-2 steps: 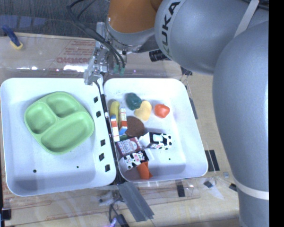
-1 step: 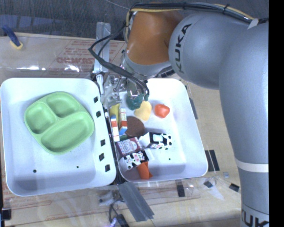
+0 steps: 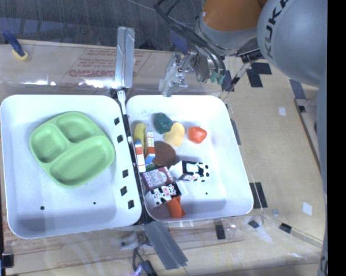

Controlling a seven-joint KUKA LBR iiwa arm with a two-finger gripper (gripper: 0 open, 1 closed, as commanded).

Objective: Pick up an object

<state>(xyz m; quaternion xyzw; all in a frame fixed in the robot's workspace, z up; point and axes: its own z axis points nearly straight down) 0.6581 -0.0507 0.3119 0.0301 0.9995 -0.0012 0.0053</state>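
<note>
The gripper point(image 3: 175, 79) hangs above the far rim of the right bin point(image 3: 233, 154), metal fingers pointing down and left, with nothing between them. The fingers look a little apart, but from this angle I cannot tell how wide, so I would not swear to it.

Everything worth picking lies in that right bin, crowded toward its left wall. At the far end sit a dark green lump point(image 3: 162, 122), a yellow piece point(image 3: 174, 134) touching it, and a red piece point(image 3: 197, 134) just beside. A banana point(image 3: 139, 133) lies along the left wall, a brown piece point(image 3: 163, 153) in the middle, and a black-and-white toy point(image 3: 194, 170) near it. At the near end are a small packet point(image 3: 158, 179) and an orange piece point(image 3: 175, 209). The left bin point(image 3: 17, 211) holds a green plate point(image 3: 72, 148).

The trouble I expect is the crowding. The green and yellow pieces touch, so a finger coming down between them may land on top of one, or shove both aside and close on air. The banana hugs the wall, leaving no room for a finger behind it. The rounded pieces could squirt out as the fingers close. The red piece stands most alone and looks the safest.
</note>
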